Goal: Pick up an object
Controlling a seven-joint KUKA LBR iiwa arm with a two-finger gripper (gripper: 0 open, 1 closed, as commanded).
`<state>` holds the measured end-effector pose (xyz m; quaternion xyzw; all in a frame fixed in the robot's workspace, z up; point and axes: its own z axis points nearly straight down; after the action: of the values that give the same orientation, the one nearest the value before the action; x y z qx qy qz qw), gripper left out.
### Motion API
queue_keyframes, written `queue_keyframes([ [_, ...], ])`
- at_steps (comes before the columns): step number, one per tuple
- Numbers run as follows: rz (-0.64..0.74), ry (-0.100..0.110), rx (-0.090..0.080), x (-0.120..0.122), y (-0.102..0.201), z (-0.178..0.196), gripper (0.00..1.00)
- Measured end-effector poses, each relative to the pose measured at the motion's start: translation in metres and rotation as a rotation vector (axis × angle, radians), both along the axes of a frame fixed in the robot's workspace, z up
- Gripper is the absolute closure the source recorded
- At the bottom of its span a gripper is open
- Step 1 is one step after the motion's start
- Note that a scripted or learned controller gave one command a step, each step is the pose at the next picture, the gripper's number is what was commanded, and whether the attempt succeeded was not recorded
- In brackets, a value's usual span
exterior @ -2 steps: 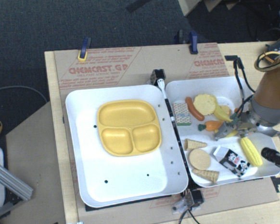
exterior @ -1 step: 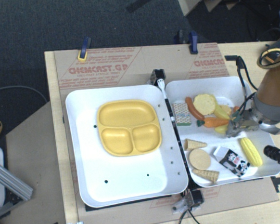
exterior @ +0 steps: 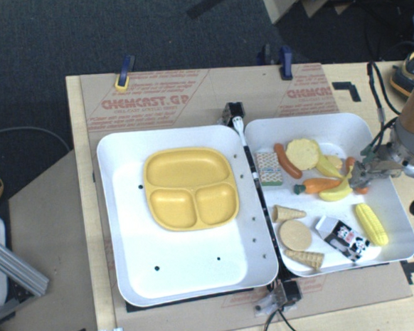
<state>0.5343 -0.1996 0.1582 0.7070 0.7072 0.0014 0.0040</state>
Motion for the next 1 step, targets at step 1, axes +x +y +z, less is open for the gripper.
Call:
queue_keyframes([
  [1,0.002,-0.002,0.000,0.0061,-0.0005,0.0639,1.00],
])
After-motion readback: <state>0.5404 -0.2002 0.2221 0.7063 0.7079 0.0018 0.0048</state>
